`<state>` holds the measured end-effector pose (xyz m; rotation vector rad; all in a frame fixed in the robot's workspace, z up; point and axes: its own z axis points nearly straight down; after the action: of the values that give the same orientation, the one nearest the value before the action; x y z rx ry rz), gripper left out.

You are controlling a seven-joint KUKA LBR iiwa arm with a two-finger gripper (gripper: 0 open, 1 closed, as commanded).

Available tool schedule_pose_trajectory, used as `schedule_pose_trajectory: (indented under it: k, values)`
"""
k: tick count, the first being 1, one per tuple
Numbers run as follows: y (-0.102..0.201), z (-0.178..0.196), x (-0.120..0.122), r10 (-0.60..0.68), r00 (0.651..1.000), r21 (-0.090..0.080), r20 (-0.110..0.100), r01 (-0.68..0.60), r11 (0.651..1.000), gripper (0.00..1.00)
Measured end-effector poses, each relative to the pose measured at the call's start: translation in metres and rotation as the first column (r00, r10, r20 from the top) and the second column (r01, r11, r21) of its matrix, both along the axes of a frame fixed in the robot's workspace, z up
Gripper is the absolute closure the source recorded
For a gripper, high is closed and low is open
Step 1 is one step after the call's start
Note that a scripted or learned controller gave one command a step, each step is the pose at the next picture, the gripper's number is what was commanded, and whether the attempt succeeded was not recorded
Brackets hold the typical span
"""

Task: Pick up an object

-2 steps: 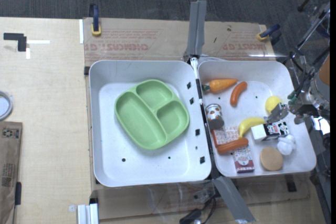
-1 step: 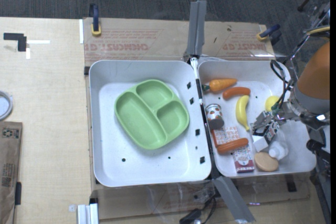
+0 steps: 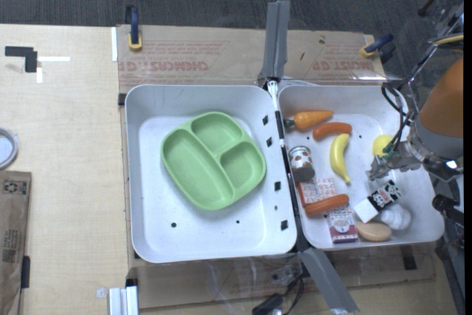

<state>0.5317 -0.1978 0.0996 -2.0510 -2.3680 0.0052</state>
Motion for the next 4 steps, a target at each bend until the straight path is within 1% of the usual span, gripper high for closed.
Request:
schedule_pose_trajectory:
  k: [1,2,3,4]
  values:
    - [0.000,0.000,0.000,0.001,1.000,0.000,0.000,-0.001,1.000,0.00]
    - [-0.001,-0.010,-0.052,-0.087,0.996,-0.002,0.006,0.087,0.996,0.00]
    - [-0.025,0.090,-0.053,-0.148,0.989,-0.004,0.005,0.148,0.989,0.00]
    - [0.015,-0.011,0.073,-0.326,0.945,-0.005,0.006,0.326,0.945,0.00]
